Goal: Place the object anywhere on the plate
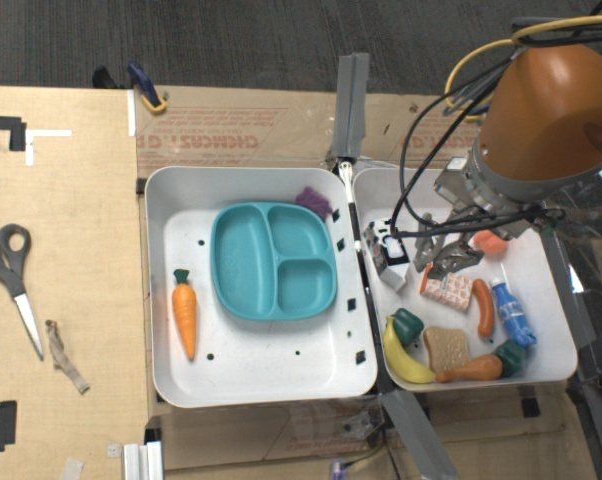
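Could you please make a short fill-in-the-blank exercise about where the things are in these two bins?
1. The teal plate lies in the ___ bin.
2. The toy beside the plate, on its left, is a ___.
3. The banana lies in the ___ bin.
4. The plate has ___ compartments.

Missing words: left; carrot; right; three

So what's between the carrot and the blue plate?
Nothing: just bare white bin floor between the carrot and the plate, seen from the overhead camera.

Arm over right bin
Gripper (443, 258) hovering above toy food; teal plate (274, 261) sitting mid left bin (171, 358), carrot (185, 313) lying near its left wall.
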### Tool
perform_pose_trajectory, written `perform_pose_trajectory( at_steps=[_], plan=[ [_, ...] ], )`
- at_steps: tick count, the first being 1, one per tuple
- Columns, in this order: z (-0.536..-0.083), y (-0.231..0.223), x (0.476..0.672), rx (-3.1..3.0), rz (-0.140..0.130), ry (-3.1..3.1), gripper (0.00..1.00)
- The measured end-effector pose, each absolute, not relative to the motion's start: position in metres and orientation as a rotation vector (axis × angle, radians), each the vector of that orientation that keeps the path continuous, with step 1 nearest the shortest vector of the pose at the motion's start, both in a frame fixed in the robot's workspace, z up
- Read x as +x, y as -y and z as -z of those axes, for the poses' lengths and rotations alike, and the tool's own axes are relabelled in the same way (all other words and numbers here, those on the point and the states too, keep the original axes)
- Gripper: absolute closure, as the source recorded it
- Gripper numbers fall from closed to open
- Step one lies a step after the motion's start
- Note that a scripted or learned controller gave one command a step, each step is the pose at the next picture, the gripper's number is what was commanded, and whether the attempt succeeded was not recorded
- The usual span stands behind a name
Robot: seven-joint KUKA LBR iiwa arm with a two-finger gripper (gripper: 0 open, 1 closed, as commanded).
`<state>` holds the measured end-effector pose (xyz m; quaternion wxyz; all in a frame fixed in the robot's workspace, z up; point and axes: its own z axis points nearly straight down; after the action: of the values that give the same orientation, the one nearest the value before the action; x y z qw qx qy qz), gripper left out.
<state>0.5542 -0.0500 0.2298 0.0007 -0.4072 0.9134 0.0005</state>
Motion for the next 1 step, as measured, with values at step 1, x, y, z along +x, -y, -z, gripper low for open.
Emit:
perform_pose_trajectory(
  at_steps=[1],
  plan=[
    [-0.2933, 0.1354, 0.5914, -1.398, 0.002, -2.807, 1.00]
  ],
)
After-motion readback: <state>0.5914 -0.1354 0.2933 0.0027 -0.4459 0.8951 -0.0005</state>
